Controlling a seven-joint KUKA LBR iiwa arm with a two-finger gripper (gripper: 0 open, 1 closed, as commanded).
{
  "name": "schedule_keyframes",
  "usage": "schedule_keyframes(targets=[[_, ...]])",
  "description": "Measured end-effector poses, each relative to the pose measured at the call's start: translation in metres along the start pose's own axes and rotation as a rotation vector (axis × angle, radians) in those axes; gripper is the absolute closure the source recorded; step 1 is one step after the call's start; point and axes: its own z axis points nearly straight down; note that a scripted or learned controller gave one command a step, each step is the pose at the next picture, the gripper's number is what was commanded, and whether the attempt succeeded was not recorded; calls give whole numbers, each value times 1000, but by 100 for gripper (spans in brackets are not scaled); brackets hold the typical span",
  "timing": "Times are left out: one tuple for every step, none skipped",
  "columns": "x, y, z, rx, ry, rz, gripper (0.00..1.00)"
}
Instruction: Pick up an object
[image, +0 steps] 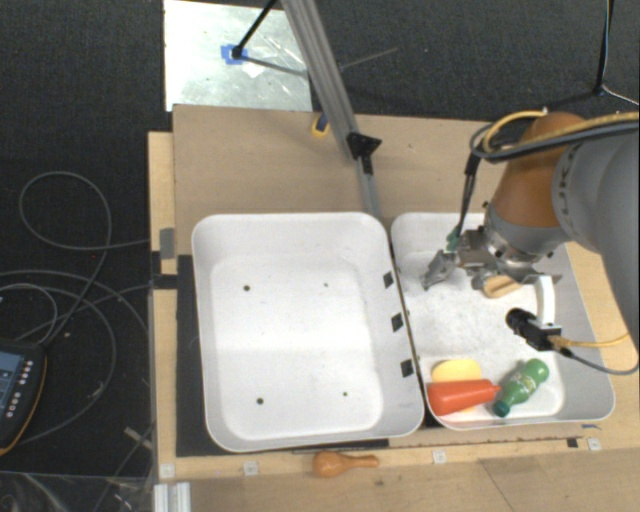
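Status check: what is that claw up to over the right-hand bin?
Claw low over right bin, nothing seen held. Orange carrot, yellow piece, green bottle at near edge. Path clear.

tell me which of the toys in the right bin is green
The green bottle, lying tilted at the near right of the right bin. Beside it lie an orange carrot and a yellow piece.

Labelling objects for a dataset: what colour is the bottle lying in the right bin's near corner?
Green bottle, seen clearly in the camera view.
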Motion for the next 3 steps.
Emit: schedule_keyframes(targets=[[0,2,-15,-8,0,1,100],[-4,2,-59,-11,-1,0,100],[1,13,-117,-13,-1,-7,100]])
